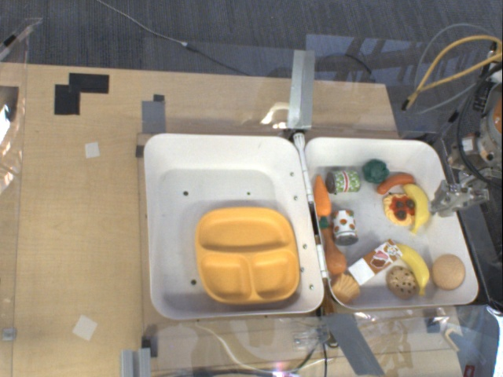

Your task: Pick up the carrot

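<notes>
Jaws (454, 197) at right bin (440, 154) edge; carrot (322, 196) opposite.

A: What does the robot arm (481, 132) look like?
B: It is dark grey and silver metal, with a bit of orange at the edge.
A: Any wires?
B: Yes. Yellow cables (456, 57) loop over the top, and thin black ones run beside them.
A: And the gripper (454, 197)?
B: It is shiny grey metal, small and blocky
</notes>
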Motion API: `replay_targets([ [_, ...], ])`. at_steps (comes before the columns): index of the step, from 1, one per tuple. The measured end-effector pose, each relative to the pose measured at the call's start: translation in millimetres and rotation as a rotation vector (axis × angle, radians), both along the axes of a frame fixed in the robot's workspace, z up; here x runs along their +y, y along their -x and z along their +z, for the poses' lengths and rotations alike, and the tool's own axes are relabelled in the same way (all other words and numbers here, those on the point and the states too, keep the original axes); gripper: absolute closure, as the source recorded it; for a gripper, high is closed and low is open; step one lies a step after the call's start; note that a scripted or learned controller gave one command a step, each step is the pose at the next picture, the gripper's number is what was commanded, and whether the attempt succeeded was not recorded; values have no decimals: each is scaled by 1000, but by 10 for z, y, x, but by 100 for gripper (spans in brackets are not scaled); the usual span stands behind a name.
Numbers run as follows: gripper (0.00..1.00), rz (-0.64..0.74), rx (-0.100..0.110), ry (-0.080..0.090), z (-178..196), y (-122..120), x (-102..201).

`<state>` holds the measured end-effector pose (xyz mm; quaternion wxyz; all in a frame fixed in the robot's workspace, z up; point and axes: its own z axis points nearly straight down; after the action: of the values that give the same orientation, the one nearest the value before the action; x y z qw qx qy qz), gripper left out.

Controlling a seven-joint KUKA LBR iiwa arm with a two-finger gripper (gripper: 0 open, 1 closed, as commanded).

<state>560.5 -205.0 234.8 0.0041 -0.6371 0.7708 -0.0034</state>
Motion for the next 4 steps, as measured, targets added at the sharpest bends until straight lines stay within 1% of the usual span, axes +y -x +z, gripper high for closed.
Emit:
replay_targets([
  [1,100,240,6,1,-100,698,54],
  [2,100,573,8,1,-623,730,70],
  [3,100,791,2,7,174,609,134],
  [4,100,985,5,4,-193,14,134],
])
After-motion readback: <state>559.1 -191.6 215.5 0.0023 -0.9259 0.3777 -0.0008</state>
